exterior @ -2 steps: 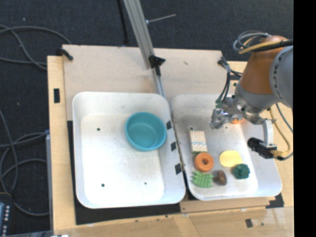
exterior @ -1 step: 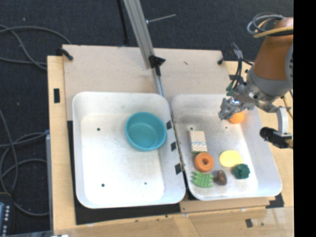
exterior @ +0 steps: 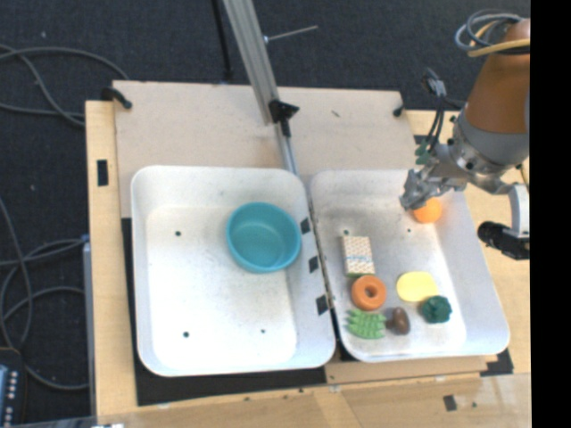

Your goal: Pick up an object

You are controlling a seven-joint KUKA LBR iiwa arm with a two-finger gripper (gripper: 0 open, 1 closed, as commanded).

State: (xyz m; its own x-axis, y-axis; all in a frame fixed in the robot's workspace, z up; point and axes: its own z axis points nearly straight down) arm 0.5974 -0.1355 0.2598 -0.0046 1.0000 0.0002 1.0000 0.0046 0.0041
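Observation:
My gripper [exterior: 419,194] hangs over the far right part of the right bin [exterior: 473,319], just above and left of a small orange ball [exterior: 429,210]. It touches or nearly touches the ball. Nearer the front of this bin lie a checkered block [exterior: 358,254], an orange ring [exterior: 368,292], a yellow piece [exterior: 417,285], a dark green piece [exterior: 436,309], a brown piece [exterior: 398,320] and a light green leafy piece [exterior: 365,325].
The left bin [exterior: 169,328] holds a blue bowl [exterior: 262,236]. A slanted metal pole [exterior: 254,52] runs from the top down to the gap between the bins. Cables lie on the dark floor at the left.

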